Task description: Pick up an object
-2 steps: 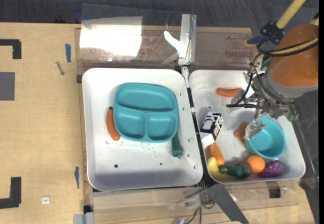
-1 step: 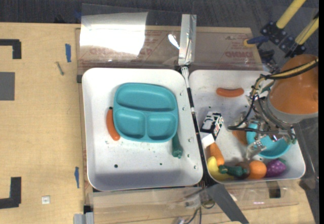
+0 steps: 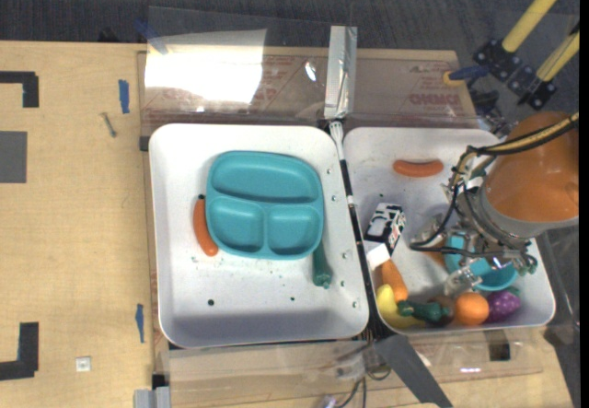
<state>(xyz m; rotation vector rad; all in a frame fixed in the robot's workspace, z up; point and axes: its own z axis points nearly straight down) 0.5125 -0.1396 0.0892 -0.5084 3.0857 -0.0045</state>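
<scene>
My gripper (image 3: pixel 471 266) hangs low over the front right part of the right bin (image 3: pixel 433 199), under the arm's orange band (image 3: pixel 538 180). Directly beneath it sits a blue bowl-like object (image 3: pixel 497 275), partly hidden by the wrist and its cables. Along the bin's front edge lie an orange fruit (image 3: pixel 471 308), purple grapes (image 3: pixel 504 305), a green vegetable (image 3: pixel 427 311), a yellow banana (image 3: pixel 386 304) and a carrot (image 3: pixel 394 276). A black-and-white box (image 3: pixel 386 223) stands near the bin's left wall. A sausage (image 3: pixel 418 168) lies at the back.
The left bin (image 3: pixel 175 286) holds a teal divided plate (image 3: pixel 265 204), an orange sausage-shaped piece (image 3: pixel 204 227) at its left side and a small dark teal piece (image 3: pixel 320 270) at its front right. A clear plastic sheet (image 3: pixel 239 75) stands behind the bins.
</scene>
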